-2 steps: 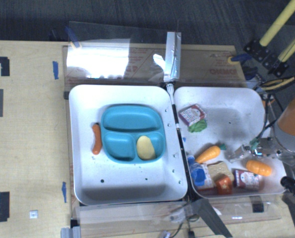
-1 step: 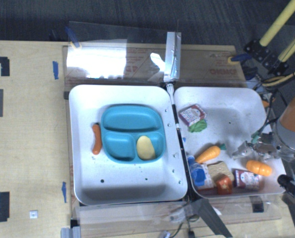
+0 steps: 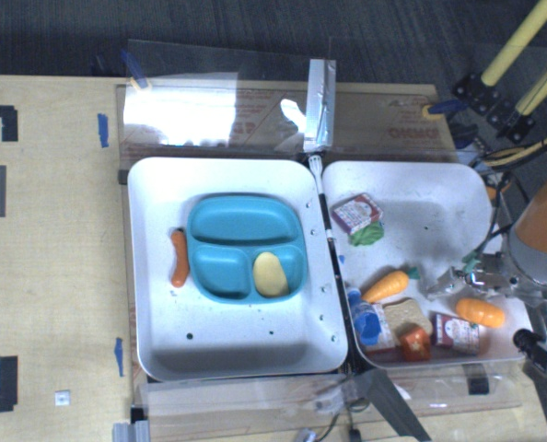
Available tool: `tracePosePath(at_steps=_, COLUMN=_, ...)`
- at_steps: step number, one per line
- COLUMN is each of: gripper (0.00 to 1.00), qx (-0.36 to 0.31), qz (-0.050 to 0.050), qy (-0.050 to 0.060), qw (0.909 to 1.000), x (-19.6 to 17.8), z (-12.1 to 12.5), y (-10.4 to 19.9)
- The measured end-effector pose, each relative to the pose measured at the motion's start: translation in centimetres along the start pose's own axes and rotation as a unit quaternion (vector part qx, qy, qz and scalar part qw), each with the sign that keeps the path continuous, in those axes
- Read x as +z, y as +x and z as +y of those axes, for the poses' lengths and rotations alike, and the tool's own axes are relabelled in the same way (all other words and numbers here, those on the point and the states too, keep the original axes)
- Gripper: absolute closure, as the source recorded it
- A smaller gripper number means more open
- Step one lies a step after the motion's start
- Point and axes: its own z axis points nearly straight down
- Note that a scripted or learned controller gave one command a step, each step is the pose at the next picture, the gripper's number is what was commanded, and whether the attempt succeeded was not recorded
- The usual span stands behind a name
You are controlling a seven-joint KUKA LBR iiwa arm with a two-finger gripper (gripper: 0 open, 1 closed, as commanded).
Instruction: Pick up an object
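My gripper (image 3: 465, 279) reaches in from the right and hangs low over the right side of the right bin (image 3: 421, 196). Just below it lies a small orange fruit-like piece (image 3: 482, 313). To its left lies an orange carrot (image 3: 387, 285). Along the bin's front edge sit a blue packet (image 3: 366, 323), a slice of bread (image 3: 406, 312), a red piece (image 3: 414, 342) and a dark red wrapped pack (image 3: 456, 331). A red-and-white pack with green leaves (image 3: 357, 217) rests near the bin's back left. Nothing shows held in the gripper.
The left bin (image 3: 154, 302) holds a blue divided tray (image 3: 246, 247) with a yellow oval piece (image 3: 270, 273) in its front right compartment. An orange-red sausage shape (image 3: 179, 258) lies beside the tray's left edge. The grey arm (image 3: 539, 247) stands at the right edge.
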Motion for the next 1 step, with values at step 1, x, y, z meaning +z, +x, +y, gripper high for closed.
tracePosePath(at_steps=1, gripper=1.0, qx=0.001, qz=-0.006, qy=-0.002, qw=1.0, x=-0.54, z=0.12, y=-0.41)
